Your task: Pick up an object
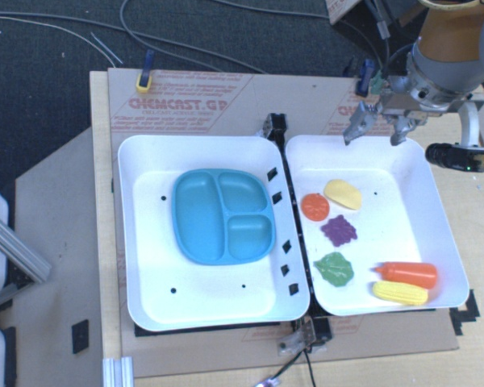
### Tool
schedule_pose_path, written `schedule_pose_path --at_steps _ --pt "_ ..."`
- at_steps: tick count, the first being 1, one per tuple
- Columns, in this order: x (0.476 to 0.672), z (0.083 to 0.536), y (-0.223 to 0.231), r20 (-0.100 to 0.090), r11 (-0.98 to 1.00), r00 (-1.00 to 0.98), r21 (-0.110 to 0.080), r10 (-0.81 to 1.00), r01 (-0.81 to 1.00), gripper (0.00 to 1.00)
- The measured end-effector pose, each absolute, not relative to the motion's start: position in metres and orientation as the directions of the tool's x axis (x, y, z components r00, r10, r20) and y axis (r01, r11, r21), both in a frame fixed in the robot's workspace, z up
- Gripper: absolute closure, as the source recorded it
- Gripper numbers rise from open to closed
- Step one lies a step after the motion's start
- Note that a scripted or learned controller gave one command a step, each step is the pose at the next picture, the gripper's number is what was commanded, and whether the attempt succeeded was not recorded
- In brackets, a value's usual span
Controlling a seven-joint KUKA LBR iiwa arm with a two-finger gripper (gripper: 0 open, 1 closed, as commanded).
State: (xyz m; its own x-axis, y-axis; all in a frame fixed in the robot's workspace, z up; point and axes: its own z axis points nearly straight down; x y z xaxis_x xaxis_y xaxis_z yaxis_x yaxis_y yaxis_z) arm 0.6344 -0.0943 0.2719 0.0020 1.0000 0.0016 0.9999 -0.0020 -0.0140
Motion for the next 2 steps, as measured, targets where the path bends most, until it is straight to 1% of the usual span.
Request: schedule_pose_path --at_steps 1,2 --pt "0.636 0.280 -0.094 0.000 0.000 0.000 -0.001 1.000 1.000 0.00" --pt "0.636 0.236 -0.089 0.001 0.000 0.000 -0.005 1.000 1.000 0.00"
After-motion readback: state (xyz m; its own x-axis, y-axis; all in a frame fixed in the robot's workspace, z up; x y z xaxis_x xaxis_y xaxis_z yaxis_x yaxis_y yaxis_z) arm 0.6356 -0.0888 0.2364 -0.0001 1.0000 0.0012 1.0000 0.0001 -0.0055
